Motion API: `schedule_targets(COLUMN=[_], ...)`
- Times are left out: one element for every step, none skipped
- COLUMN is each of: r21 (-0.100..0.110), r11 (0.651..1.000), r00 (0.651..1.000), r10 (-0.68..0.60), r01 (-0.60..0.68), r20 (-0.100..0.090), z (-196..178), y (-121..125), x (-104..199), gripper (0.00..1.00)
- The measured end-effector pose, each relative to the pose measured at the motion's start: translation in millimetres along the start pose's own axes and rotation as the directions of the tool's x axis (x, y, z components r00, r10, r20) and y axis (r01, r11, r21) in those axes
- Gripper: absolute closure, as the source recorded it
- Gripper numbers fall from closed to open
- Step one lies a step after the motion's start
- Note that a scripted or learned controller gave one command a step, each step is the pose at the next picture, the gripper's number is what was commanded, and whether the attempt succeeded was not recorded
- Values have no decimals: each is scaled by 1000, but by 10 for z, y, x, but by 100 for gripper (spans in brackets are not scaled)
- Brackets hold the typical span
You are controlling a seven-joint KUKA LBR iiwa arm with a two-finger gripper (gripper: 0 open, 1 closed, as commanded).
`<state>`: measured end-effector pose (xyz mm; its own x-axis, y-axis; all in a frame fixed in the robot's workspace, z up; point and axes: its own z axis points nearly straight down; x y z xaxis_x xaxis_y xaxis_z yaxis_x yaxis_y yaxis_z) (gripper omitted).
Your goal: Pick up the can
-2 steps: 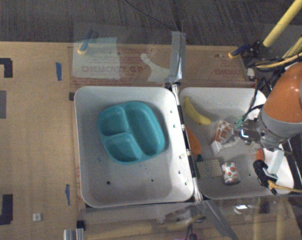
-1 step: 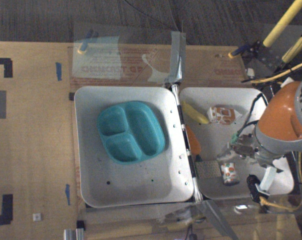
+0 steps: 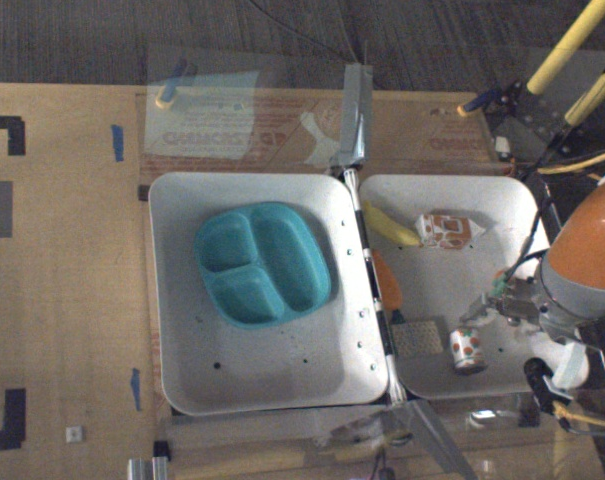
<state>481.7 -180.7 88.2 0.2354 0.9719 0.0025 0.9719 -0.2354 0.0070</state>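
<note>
Overhead view of a bench carrying two shallow white bins side by side. The left bin [image 3: 182, 368] holds a teal three-compartment plate [image 3: 264, 263], lying flat near its centre. The right bin [image 3: 432, 190] holds the task object, a small can [image 3: 467, 349] with a white label marked by red dots; it is seen lying on its side near the bin's front edge, its metal end turned toward the front. Just to its left a grey mesh-patterned square [image 3: 418, 338] is seen on the bin floor. Along the left wall of the same bin a yellow banana-like item [image 3: 390, 227] and an orange elongated item [image 3: 387, 282] are placed, and a small white-and-orange box [image 3: 443, 230] lies toward the back.

The arm is seen entering from the right, its orange band at the frame edge. The gripper [image 3: 487, 306] is positioned just above and slightly right of the can; whether its fingers are parted or closed cannot be told, and no object is seen between them. The can is judged not yet grasped.

Risks are judged as follows. Because the can lies on its side, it may be rolled away toward the front wall if only one finger makes contact first. A grasp across the curved wall may slip if it is off-centre. The nearby front rim may obstruct the descent of the fingers.
</note>
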Motion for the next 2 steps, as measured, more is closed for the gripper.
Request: schedule_targets(r21=[1,2], r11=[1000,1000], r00=[1000,1000], r10=[2,-27], r01=[-2,27], r20=[-1,0], z=[6,-3], y=[653,-123], x=[-68,481], gripper=[0,0])
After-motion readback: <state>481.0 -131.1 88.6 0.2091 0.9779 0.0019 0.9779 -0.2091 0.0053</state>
